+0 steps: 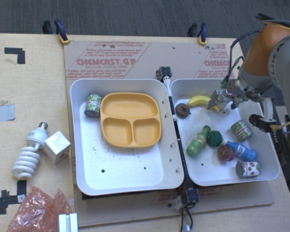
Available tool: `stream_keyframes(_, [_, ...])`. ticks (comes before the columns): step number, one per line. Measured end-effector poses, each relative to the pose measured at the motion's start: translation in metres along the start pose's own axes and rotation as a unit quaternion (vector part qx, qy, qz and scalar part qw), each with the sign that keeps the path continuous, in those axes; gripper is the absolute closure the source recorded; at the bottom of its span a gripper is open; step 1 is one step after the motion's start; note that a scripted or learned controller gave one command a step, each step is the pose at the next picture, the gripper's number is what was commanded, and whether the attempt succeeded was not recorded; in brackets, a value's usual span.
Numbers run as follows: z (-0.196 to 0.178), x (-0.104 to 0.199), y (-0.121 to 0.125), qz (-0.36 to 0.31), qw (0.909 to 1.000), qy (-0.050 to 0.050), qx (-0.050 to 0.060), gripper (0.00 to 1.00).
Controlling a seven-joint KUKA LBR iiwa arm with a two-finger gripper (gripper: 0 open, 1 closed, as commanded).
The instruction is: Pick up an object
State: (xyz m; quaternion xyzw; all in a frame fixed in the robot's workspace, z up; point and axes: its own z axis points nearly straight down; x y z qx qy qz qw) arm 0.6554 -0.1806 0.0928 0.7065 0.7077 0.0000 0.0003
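Observation:
My gripper (pixel 221 100) hangs low in the far part of the right bin (pixel 266 175), at the right end of a yellow banana (pixel 198 100). I cannot make out whether it touches the banana. A brown round object (pixel 182 110) lies just left of the banana. Nearer the front lie a green bottle (pixel 197 141), a dark green leafy piece (pixel 214 138), a green-labelled can (pixel 240 129), a blue bottle (pixel 242 152), a reddish round thing (pixel 225 152) and a spotted can (pixel 247 168).
The left bin (pixel 125 178) holds a yellow divided tray (pixel 131 119) and a small green can (pixel 93 104). On the bench to the left lie a spiral light bulb (pixel 28 154), a white cube (pixel 57 144) and a red mesh bag (pixel 36 211).

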Motion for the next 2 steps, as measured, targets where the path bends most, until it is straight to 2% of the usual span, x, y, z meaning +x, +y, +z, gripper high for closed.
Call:
stream_keyframes(1, [-0.0113, -0.0015, -0.0016, 0.000, 1.0000, 0.000, 0.006, 1.00])
stream_keyframes(2, [-0.0121, -0.0011, -0.0002, 0.000, 1.0000, 0.000, 0.002, 0.00])
